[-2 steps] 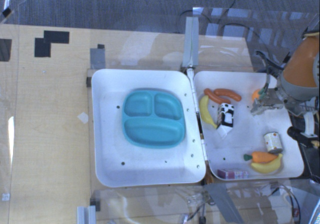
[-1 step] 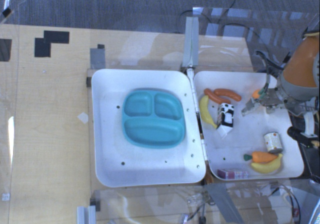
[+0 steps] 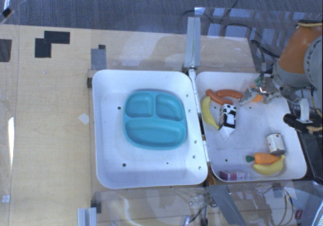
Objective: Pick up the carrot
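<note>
The carrot [image 3: 266, 158], orange with a small green top pointing left, lies on its side near the front edge of the right bin [image 3: 252, 134], touching a yellow banana [image 3: 270, 167]

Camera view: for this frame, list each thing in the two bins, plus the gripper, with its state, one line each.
carrot: lying flat, right bin front, touching a banana, not gripped
front banana: lying against bin front wall
left banana: lying along divider
hot dog: lying flat, near back wall
black-and-white carton: tipped over
small can: on its side
blue divided plate: upright, in left bin
gripper: low over right bin's back
</note>
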Robot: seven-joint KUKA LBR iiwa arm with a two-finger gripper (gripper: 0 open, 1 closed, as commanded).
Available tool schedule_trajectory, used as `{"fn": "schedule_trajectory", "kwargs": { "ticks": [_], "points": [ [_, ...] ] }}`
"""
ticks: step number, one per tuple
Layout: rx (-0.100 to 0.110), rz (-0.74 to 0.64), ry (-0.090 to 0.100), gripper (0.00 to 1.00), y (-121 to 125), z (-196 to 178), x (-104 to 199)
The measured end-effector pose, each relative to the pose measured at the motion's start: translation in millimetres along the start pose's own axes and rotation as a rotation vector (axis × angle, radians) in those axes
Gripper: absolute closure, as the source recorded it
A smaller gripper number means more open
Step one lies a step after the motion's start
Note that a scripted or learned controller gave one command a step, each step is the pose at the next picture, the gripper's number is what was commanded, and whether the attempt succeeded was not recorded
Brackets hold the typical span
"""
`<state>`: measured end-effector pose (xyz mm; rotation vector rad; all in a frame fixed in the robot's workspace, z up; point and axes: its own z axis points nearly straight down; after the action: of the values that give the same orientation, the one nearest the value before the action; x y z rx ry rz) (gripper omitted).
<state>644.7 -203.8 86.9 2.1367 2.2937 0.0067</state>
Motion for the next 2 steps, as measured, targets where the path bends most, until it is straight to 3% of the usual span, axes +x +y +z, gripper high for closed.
{"fn": "schedule_trajectory", "kwargs": {
  "ticks": [1, 2],
  "points": [
    [-0.001, -0.121, 0.000, 0.00, -25.9, -1.4, 9.6],
    [-0.002, 0.008, 0.001, 0.00, -62.8, -2.3, 3.9]
  ]
}}
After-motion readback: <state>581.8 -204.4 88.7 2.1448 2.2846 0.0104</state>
